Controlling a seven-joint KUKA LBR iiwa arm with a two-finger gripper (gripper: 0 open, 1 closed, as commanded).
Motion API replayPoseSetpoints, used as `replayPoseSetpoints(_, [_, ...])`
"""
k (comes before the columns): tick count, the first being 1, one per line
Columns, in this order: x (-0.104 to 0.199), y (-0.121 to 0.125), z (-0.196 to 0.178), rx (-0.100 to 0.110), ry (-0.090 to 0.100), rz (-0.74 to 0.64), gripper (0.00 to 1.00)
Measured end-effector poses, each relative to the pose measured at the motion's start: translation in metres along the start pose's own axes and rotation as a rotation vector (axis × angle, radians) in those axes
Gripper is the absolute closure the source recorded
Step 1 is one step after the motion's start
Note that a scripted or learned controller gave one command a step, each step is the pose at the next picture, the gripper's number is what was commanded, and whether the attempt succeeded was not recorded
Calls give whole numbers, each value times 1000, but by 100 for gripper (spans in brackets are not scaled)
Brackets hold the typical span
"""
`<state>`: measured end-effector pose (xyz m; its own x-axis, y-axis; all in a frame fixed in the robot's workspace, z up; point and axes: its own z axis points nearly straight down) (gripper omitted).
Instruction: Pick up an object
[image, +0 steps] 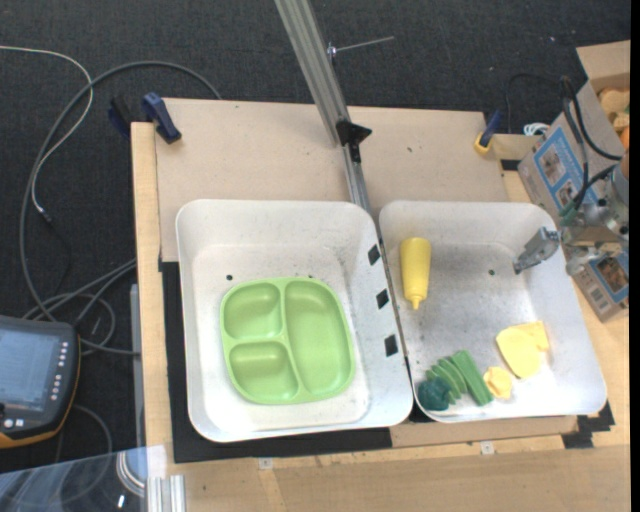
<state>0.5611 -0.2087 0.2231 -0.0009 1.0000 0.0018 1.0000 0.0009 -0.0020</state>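
A yellow squeeze bottle (415, 270) lies in the right bin (470, 225), close to its left wall. A green ridged toy (456, 380) lies at the bin's front, its dark green end toward the front left corner. To its right sit a small yellow piece (498, 382) and a larger pale yellow piece (524, 349). My gripper (533, 252) reaches in over the right bin's right rim, above the bin floor, well apart from the bottle and behind the yellow pieces. Nothing shows in it.
The left bin (200, 235) holds a light green divided plate (288, 340). A metal pole (320, 75) slants down to the gap between the bins. Boxes and cables (590, 160) crowd the bench's right side. A pendant (30, 375) lies at far left.
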Motion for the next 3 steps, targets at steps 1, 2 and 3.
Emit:
replayPoseSetpoints(1, [0, 1, -12, -3, 0, -2, 100])
replayPoseSetpoints(2, [32, 31, 12, -4, -2, -4, 100])
replayPoseSetpoints(3, [72, 110, -2, -10, -2, -7, 100])
